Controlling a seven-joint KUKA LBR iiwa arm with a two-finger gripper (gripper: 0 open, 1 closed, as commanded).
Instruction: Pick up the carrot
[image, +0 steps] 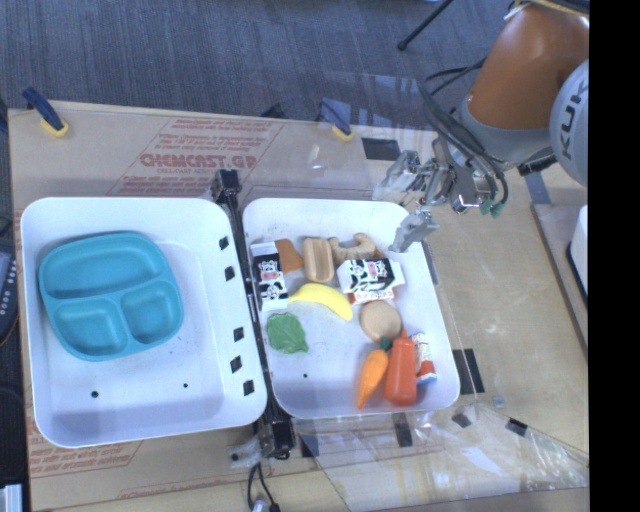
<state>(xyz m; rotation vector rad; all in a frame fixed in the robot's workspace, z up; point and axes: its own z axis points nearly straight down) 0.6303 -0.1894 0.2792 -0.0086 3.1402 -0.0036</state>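
The orange carrot (371, 375) lies in the right bin (310, 395) near its front right corner, tip pointing toward the front. A red-orange bottle (401, 370) lies right beside it. My gripper (408, 205) hangs above the bin's far right corner, well behind the carrot. Its fingers stand apart, with nothing between them.
The right bin also holds a yellow banana (321, 298), a green leaf (288, 333), a round potato (380, 319), two milk cartons (369, 278), and wooden pieces (320, 258). A blue divided tray (108, 292) sits in the left bin (130, 400). Cables trail from the wrist.
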